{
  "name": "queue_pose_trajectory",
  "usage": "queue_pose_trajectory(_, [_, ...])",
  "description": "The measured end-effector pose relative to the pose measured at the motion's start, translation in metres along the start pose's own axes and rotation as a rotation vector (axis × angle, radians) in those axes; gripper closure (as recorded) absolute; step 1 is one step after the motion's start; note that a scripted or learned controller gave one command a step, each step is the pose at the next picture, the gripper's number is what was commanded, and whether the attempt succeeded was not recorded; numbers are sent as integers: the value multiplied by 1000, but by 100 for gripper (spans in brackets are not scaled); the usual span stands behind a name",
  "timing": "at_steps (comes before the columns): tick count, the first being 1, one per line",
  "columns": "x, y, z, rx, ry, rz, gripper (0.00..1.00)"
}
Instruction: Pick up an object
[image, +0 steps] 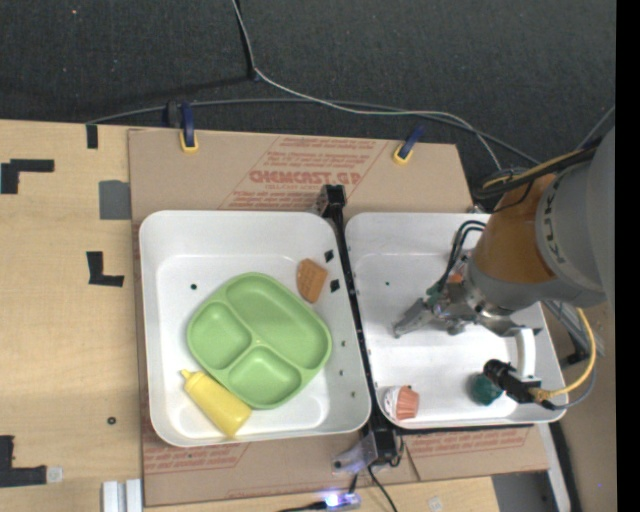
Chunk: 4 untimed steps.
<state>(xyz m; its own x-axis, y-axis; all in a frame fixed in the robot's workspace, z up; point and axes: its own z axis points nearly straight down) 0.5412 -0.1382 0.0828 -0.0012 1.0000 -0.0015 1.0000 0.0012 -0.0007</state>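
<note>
Reaching in from 3 o'clock, the arm (545, 240) puts its gripper (412, 322) low over the right bin (400, 235), near that bin's middle; can't tell if jaws are open or closed, nothing seen between them. Teal object (485, 390) at 5 o'clock of right bin, small orange-white cup (404, 402) at 7 o'clock. Left bin (160, 240) holds a green divided plate (259, 340) at centre, yellow bottle (215, 402) at 7 o'clock touching the plate, brown chunk (311, 280) at 2 o'clock
</note>
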Motion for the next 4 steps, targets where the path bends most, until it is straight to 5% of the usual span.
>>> queue_pose_trajectory(1, [-1, 1, -14, -3, -2, 1, 100])
queue_pose_trajectory(3, [-3, 8, -119, -4, 1, -1, 100])
queue_pose_trajectory(4, [-2, 8, -129, 0, 2, 0, 100])
